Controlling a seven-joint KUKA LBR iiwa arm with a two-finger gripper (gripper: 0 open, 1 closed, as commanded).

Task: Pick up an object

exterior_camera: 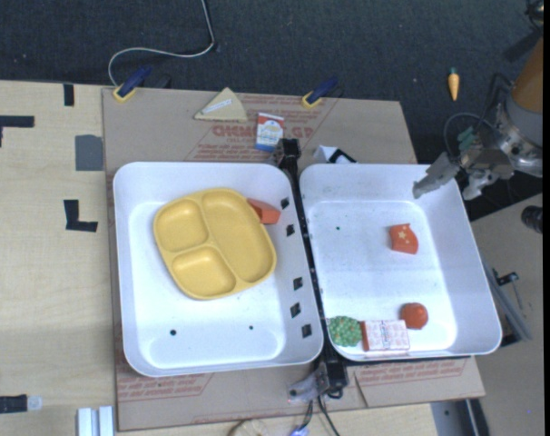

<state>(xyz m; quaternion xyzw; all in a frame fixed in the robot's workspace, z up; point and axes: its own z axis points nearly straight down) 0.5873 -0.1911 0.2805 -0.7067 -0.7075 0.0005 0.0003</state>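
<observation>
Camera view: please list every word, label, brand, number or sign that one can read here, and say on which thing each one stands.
No text can be read with certainty.
Cardboard sheet: red printed letters near its top and bottom edges, too faint and blurred to read.
Small box behind the bins: coloured label, too small.
Flat packet in the right bin: red and white print, too small.
Red block: a pale mark, not readable.

The gripper [447,176] hangs over the right bin's [348,243] upper right rim, above a red block [403,239]
</observation>
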